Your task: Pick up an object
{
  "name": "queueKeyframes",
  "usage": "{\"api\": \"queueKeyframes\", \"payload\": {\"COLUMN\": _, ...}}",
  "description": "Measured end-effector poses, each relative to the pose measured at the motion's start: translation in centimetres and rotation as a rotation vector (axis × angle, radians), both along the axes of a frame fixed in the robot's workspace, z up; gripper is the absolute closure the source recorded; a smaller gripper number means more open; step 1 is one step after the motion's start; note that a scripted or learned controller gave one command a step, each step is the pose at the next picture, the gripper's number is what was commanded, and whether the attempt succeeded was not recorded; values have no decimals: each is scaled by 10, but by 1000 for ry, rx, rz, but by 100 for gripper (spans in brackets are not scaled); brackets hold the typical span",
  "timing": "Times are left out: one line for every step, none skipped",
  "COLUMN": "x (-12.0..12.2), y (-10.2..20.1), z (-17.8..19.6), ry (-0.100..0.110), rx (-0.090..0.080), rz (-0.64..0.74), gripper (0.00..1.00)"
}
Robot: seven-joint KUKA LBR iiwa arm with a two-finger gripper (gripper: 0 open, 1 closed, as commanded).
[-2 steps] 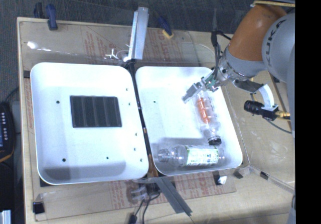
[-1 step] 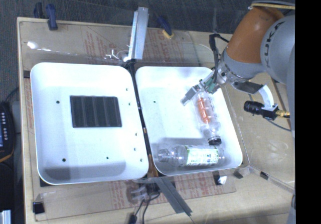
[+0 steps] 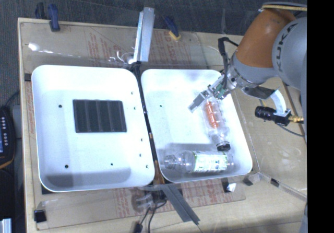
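In the right bin (image 3: pixel 172 91), a clear bottle with an orange label (image 3: pixel 213 116) lies lengthwise, its black cap (image 3: pixel 223 147) toward the front. A second clear bottle with a green and white label (image 3: pixel 202 162) lies across the bin's front wall. My gripper (image 3: pixel 199 100) reaches in from the right and hangs over the bin just up and left of the orange-labelled bottle's far end. I see nothing held in it. A dark ribbed rectangular block (image 3: pixel 99 116) lies flat in the middle of the left bin (image 3: pixel 52 164).
The bins touch along a dark seam (image 3: pixel 146 127). A grey metal bar (image 3: pixel 143 33) stands behind that seam. Blue clamps (image 3: pixel 52 15) hold the bench's back edge. The right bin's left half has open white floor (image 3: pixel 167 122).
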State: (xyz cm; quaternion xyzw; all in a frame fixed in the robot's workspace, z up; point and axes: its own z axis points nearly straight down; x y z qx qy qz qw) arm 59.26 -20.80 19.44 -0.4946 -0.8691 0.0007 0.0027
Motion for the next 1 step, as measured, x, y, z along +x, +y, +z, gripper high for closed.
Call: {"api": "queueKeyframes", "payload": {"x": 12, "y": 0, "z": -6, "ry": -7, "rx": -3, "rz": 45, "gripper": 0}}
